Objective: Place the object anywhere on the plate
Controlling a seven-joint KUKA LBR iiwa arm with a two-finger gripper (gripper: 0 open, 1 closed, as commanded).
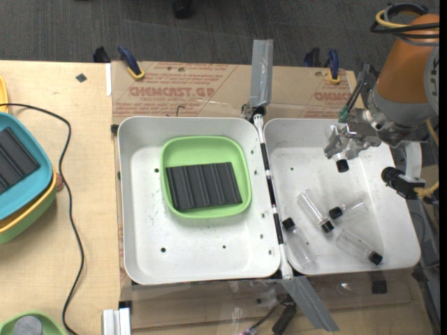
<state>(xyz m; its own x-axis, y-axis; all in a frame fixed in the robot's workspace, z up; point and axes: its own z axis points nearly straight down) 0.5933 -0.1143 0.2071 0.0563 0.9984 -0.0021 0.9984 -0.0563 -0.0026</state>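
A green square plate (204, 213) sits in the left white bin (140, 243), with a dark ribbed rectangular pad (204, 185) lying flat in its middle. In the right white bin (391, 187) lie several clear plastic tubes with black caps: one (311, 208) near the centre, another (356, 245) toward the front right. A loose black cap (288, 223) rests by the bin's left wall. My gripper (340, 152) hangs over the upper part of the right bin, well right of the plate. A small black piece (341, 165) shows right under it; whether it is held I cannot tell.
Teal and green stacked containers (21, 180) stand on the wooden bench at the far left, with a black cable (70, 208) trailing past them. Cardboard (181, 89) lies behind the bins, held by clamps. A divider rim (269, 187) separates the two bins.
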